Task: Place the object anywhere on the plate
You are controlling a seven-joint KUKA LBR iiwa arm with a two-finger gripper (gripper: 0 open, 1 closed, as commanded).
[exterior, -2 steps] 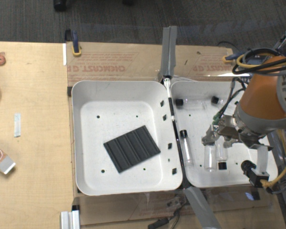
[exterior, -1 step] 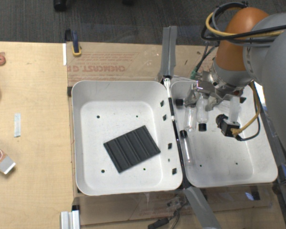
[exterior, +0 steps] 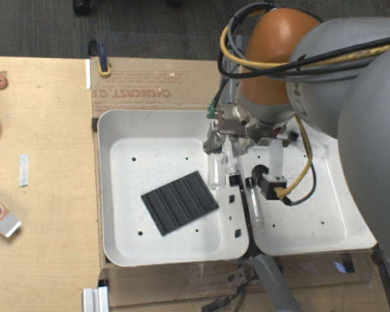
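Note:
A dark grey ribbed rectangular plate (exterior: 180, 202) lies flat and turned at an angle in the middle of the left bin (exterior: 117, 174). My gripper (exterior: 223, 171) hangs below the orange band, over the left bin's right edge near the divide between the two bins. It is just right of the plate's upper right corner and apart from it. A small black piece (exterior: 234, 181) shows near the gripper's tip; I cannot tell whether it is a held object or part of the tool. Nothing rests on the plate.
The right bin (exterior: 325, 220) is largely covered by the arm and its yellow and black cables (exterior: 299, 181). Flat cardboard (exterior: 143, 86) lies behind the bins. On the wooden bench at the left are a small wrapped item (exterior: 1, 217), a pale strip (exterior: 23, 171) and a blue-yellow clamp (exterior: 101, 60).

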